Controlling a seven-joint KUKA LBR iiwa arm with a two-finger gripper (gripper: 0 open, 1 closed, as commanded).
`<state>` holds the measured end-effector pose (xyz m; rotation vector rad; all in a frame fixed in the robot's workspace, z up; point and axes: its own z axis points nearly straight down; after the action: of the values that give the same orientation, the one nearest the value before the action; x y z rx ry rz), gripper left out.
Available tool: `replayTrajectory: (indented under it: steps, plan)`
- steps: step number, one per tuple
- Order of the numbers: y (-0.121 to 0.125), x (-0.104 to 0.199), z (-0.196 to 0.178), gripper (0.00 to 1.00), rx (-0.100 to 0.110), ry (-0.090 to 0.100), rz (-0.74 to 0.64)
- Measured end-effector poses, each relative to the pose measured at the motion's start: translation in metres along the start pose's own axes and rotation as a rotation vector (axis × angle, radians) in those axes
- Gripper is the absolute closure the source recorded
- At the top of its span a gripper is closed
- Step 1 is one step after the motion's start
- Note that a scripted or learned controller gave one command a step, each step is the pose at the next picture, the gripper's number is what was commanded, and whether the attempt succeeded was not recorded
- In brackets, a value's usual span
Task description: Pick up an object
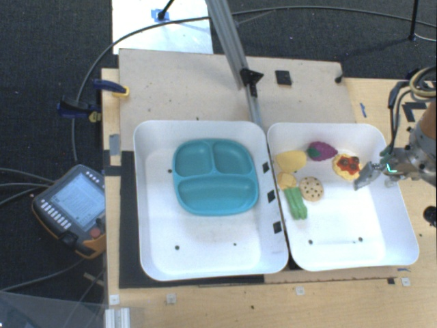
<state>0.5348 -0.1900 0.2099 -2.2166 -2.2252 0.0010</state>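
White shallow right-hand bin (382, 251) holds toy food at its far left; nearest, a red-and-yellow pizza slice (347, 166). Grey gripper (366, 175) just right of it, grip state unreadable. Best centred above before descending.

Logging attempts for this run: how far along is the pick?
Nothing is picked yet: the toy foods, like the pizza and cookie, all lie in the right bin. The gripper is low beside the pizza, holding nothing visible. Grasping and lifting remain.
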Motion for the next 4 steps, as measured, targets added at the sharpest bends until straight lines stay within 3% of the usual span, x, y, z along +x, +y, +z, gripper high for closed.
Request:
replayTrajectory:
  steps: [1,3,4]
  plan:
    - [0.001,0.0,-0.001,0.0,-0.003,-0.001,0.0]
    - [-0.004,0.005,0.102,0.0,0.0,0.0,0.003]
    - [-0.001,0.004,0.122,0.0,-0.005,-0.001,0.003]
